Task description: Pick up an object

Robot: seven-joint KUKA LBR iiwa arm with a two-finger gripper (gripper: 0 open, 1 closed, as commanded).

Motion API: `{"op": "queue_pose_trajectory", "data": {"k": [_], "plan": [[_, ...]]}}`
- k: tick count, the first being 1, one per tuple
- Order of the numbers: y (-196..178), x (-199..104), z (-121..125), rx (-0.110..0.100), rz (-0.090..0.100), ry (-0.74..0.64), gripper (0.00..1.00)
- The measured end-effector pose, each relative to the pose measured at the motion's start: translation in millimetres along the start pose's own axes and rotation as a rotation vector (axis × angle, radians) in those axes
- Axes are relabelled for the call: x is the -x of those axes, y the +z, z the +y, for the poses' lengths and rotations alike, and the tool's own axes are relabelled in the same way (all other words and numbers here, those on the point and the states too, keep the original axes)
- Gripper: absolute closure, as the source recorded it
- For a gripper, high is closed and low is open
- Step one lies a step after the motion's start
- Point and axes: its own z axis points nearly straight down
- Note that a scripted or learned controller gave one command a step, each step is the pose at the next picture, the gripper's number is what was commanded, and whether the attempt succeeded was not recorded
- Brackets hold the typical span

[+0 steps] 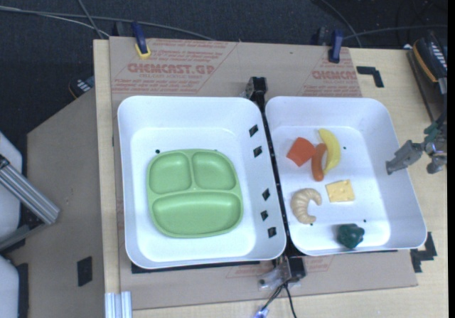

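Sitting in the left bin (pixel 135 167), a green divided plate (pixel 195 192); the right bin (pixel 398 188) holds banana (pixel 330 147), croissant (pixel 306 204), red piece (pixel 301 151), cheese (pixel 340 191) — gripper (pixel 412 156) at its right rim, opening unclear.

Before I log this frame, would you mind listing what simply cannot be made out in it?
- Gripper: at the camera view's right edge, blurred and cut off by the frame, so its finger state is unreadable.
- Dark green item in the right bin: too small and dark to identify.
- Hot dog: partly overlapped by the banana, so its full length is hidden.
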Motion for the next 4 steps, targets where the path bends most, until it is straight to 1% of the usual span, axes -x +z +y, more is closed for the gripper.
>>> {"op": "queue_pose_trajectory", "data": {"k": [1, 2, 4], "plan": [[-6, -1, 2, 0.012, -0.004, -0.004, 0.0], [40, -8, 6, 0.007, -0.001, -0.005, 0.0], [127, 0, 8, 0.007, -0.001, -0.003, 0.0]]}}
